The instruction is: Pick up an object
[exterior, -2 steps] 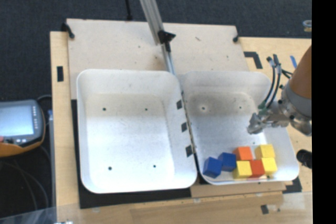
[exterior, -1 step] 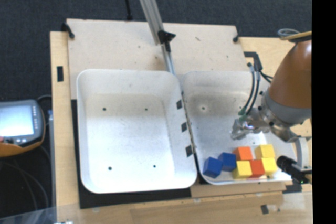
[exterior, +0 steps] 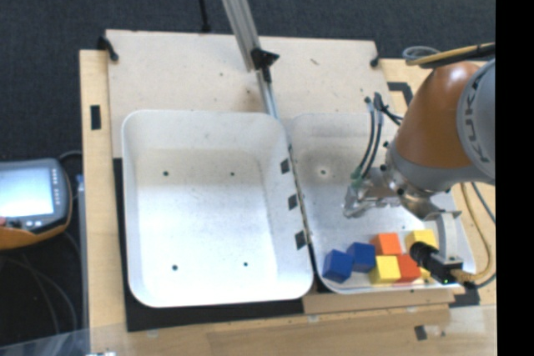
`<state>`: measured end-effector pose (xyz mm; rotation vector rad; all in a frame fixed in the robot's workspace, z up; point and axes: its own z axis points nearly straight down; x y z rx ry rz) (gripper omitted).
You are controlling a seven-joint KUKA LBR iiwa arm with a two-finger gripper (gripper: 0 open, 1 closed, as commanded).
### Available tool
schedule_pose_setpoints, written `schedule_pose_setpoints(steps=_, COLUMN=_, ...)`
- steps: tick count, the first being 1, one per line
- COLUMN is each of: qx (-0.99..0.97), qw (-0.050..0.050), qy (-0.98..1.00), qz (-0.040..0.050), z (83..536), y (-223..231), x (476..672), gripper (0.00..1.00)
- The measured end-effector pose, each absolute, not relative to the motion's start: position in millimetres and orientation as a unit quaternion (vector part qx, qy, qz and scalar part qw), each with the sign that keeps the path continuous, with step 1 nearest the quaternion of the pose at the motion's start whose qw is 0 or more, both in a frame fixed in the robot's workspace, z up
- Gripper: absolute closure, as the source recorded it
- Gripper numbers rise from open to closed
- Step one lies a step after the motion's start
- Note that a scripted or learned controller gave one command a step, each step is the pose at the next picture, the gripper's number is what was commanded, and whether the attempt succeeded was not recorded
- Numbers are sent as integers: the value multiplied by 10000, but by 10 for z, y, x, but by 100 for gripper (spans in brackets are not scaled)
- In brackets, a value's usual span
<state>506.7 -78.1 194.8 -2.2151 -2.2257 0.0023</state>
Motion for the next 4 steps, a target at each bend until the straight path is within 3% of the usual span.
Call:
schedule_pose_setpoints(steps=1, qx=-7084, qw=-51, qy=-7058, qz=-14, z=2689, y=-1391, x=5133, gripper=100)
schedule_pose_setpoints(steps=2, qx=-7056, qw=12, qy=-7086, qz=16, z=1484, y=-1118, x=5871, gripper=100)
schedule_pose_setpoints(steps=3, qx=-7089, qw=-41, qy=-7053, qz=-1, z=2035, y=-1823, x=5797, gripper=100)
schedule_pose_setpoints(steps=4, qx=-7065, qw=-13, qy=-7077, qz=10, z=2003, y=-1783, x=5796, gripper=0)
